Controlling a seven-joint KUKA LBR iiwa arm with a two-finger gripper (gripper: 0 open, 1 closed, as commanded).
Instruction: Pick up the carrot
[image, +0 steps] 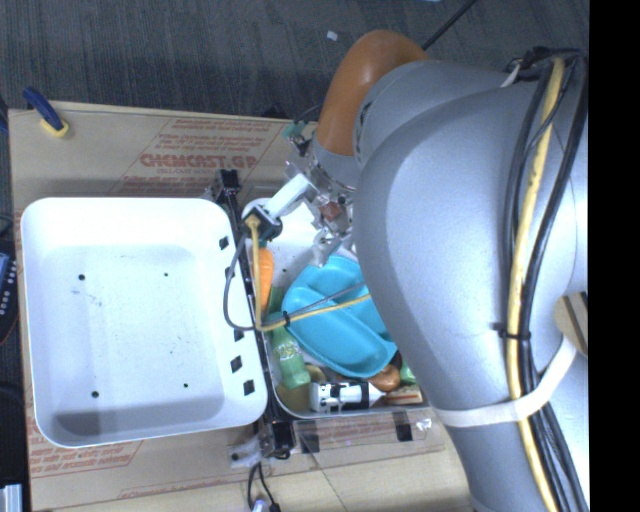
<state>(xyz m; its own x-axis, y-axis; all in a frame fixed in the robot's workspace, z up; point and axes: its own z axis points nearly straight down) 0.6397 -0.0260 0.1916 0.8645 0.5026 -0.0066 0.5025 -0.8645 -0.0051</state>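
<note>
The carrot (264, 277) is orange and lies lengthwise along the left wall of the right bin (283, 403), close to the divider between the bins. My gripper (325, 232) hangs below the orange wrist band, over the back part of the right bin. It sits slightly right of the carrot's top end and just above the blue bowl (338, 322). The bulky grey arm hides most of the right bin. Nothing can be seen in the gripper's grasp.
The left bin (120, 400) is a shallow white tray. The right bin also holds a green bottle (292, 366), a white and black bottle (345, 395) and a brown item (386, 379) at the front. A yellow cord (320, 310) crosses the bowl.
</note>
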